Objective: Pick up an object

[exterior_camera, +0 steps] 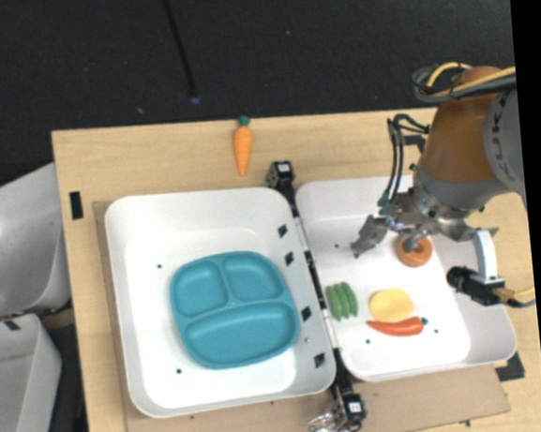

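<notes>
My gripper (pixel 400 239) hangs over the right bin (pixel 345 204), reaching in from the right, and it looks open with one grey finger (pixel 367 239) splayed out to the left. A small round orange object (pixel 413 251) lies right under the gripper's right side; I cannot tell whether they touch. Lower in the same bin lie a green ridged piece (pixel 341 300), a yellow lump (pixel 391 301) and a red chili-like piece (pixel 396 326). Nothing is lifted off the bin floor.
The left bin (pixel 131 232) holds a blue divided plate (pixel 233 308). A toy carrot (pixel 243 147) lies on the wooden bench beyond the bins. A black cable end (pixel 474 282) hangs from the arm over the right bin's right side.
</notes>
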`<state>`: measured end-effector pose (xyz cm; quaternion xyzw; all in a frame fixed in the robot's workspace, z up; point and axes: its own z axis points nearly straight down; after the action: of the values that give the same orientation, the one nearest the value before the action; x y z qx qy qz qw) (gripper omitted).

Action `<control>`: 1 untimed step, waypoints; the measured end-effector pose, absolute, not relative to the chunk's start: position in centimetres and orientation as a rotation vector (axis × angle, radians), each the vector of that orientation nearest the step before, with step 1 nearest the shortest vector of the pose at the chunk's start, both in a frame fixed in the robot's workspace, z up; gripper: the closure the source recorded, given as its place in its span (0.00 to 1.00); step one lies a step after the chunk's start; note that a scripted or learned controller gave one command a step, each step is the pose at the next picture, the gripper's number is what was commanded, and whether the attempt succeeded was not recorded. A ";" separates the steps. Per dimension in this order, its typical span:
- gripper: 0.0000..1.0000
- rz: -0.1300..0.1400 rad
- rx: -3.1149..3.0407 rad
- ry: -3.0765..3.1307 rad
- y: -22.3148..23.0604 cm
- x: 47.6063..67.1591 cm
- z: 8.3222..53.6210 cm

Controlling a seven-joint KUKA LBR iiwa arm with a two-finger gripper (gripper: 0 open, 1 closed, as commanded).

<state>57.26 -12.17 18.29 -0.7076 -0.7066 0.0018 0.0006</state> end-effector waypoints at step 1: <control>0.00 0.004 -2.226 -2.215 -11.6 57.3 13.8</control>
<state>57.34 -11.56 13.77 -0.7088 -0.7054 0.0014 0.0008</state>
